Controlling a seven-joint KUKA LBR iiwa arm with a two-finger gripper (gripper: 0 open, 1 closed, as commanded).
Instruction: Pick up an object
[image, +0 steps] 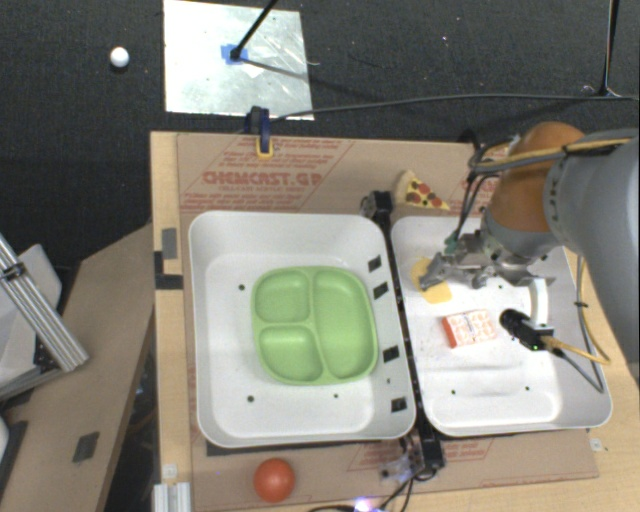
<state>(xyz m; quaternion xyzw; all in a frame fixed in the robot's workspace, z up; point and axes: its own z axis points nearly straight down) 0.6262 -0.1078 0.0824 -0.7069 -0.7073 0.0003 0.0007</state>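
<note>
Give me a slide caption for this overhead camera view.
KUKA arm's gripper low in the right bin beside a yellow piece; green divided plate in the left bin.

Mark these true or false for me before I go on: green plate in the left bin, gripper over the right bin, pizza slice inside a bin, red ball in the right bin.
1. The green plate lies in the left bin. True.
2. The gripper is over the right bin. True; it is next to a yellow piece.
3. The pizza slice lies inside a bin. False; it sits on the cardboard behind the right bin.
4. The red ball is in the right bin. False; it rests outside, in front of the left bin.
</note>
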